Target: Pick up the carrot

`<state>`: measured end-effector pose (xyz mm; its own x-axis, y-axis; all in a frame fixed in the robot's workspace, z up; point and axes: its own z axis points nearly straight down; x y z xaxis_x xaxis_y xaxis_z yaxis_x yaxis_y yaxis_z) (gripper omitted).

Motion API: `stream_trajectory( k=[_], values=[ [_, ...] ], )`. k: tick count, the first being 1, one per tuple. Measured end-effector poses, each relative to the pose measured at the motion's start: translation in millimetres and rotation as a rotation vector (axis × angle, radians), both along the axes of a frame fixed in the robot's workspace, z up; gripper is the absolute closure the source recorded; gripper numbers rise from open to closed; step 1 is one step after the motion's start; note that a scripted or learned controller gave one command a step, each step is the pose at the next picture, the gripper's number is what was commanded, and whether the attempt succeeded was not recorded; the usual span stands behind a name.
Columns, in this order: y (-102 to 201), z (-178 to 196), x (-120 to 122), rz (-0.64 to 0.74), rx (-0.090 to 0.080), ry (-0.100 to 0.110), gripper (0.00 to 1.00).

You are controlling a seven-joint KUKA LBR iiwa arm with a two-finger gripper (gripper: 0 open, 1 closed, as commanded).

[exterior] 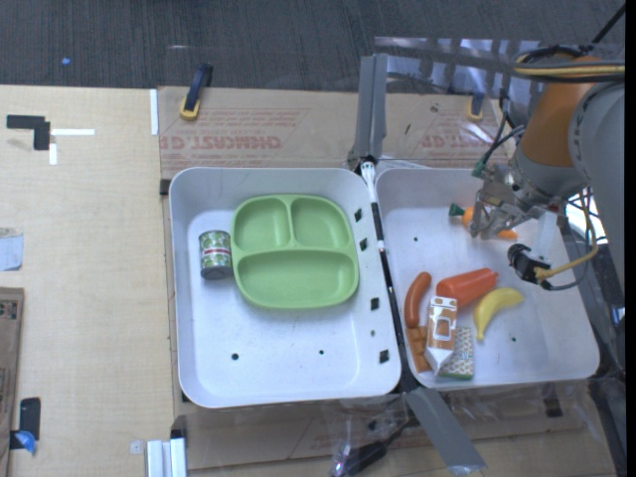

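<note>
The carrot (465,214) is orange with a small green tip and lies near the back of the right bin (556,366). Its ends stick out on either side of my gripper (486,227). The gripper has come down on the carrot's middle, with its fingers closed around it. The carrot still looks low, at about the height of the bin floor. The grey arm with its orange band (561,117) reaches in from the right.
In the front of the right bin lie a red sausage (417,298), a red-orange pepper (465,284), a banana (497,309), a small carton (440,324) and a green packet (459,358). The left bin (199,356) holds a green divided plate (295,251) and a small can (215,254).
</note>
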<state>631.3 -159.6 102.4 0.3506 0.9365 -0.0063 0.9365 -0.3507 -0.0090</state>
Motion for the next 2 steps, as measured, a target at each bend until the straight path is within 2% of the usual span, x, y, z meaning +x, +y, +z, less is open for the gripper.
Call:
stream_trajectory(
  k=[1, 2],
  values=[
    [0.1, -0.1, 0.0, 0.0, 0.0, 0.0, 0.0],
    [-0.3, 6.3, 0.0, 0.002, -0.001, 0.004, 1.0]
  ],
)
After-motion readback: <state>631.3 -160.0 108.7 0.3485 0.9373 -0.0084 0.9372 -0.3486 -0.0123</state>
